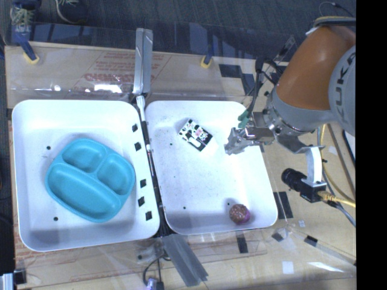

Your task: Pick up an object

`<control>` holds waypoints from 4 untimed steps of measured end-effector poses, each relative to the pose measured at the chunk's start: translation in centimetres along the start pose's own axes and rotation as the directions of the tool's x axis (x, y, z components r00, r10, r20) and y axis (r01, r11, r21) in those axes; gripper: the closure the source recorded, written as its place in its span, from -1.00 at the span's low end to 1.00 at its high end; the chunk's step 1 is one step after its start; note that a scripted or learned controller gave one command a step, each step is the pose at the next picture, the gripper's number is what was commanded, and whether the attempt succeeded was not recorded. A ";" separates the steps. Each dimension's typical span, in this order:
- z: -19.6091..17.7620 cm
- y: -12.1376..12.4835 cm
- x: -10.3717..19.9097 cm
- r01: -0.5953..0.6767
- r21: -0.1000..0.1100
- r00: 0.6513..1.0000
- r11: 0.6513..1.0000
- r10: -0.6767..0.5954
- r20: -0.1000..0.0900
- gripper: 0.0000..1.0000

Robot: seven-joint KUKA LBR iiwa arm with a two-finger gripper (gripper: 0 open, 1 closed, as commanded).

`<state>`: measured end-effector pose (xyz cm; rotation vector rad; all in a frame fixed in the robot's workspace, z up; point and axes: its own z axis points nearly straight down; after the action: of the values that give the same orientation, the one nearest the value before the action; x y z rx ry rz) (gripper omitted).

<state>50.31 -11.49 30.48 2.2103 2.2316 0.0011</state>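
Gripper [234, 142] sat over the right side of the right bin [181, 213], near its right wall, reached in from the right under the arm's orange band [320, 47]. Fingers looked like a blurry grey lump; could not tell whether they were apart or together. Nothing was visibly between them, and whether they touched the bin floor could not be told.

Counts: two white bins, side by side, touching along a centre divider. Left bin [30, 222] held one blue divided tray [91, 179], three compartments, lying flat and slightly angled. Right bin held two loose items: one small black-and-white patterned packet [195, 135], flat and tilted, in the upper middle of the bin, just left of the gripper but apart from it; one small round reddish-brown ball [239, 213] near the lower right corner, close to the front wall, well apart from the gripper and the packet.

One arm, one gripper. Neither loose item was lifted; both rested on the bin floor.
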 end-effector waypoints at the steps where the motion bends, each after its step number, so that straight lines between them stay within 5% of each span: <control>1: 19.8 0.1 -6.3 -0.004 0.007 1.000 1.000 0.004 -0.002 1.00; 2: 2.9 -2.5 3.2 0.000 0.002 1.000 1.000 0.000 -0.001 1.00; 3: 0.2 7.8 -5.1 -0.004 0.003 1.000 1.000 0.004 0.001 1.00; 4: 15.1 -0.4 -2.9 -0.002 0.007 1.000 1.000 0.002 -0.001 1.00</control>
<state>49.92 -14.35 15.36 2.2166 2.2335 -0.0048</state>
